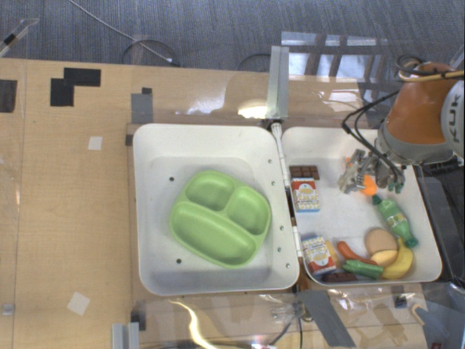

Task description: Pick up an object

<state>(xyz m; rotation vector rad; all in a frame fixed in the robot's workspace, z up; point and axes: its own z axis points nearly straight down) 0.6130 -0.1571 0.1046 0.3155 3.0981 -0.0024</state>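
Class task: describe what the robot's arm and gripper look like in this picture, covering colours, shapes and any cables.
The arm is rounded and bulky, with a broad orange band above the wrist and pale grey casing beside it. Black cables loop around the wrist section. The gripper is a small grey metallic assembly with thin fingers, much slimmer than the arm.

The right bin's (pixel 430 217) middle floor lies open; toys crowd its front edge, a green bottle (pixel 396 222) stands near the right wall, and cartons (pixel 306 195) line the divider.
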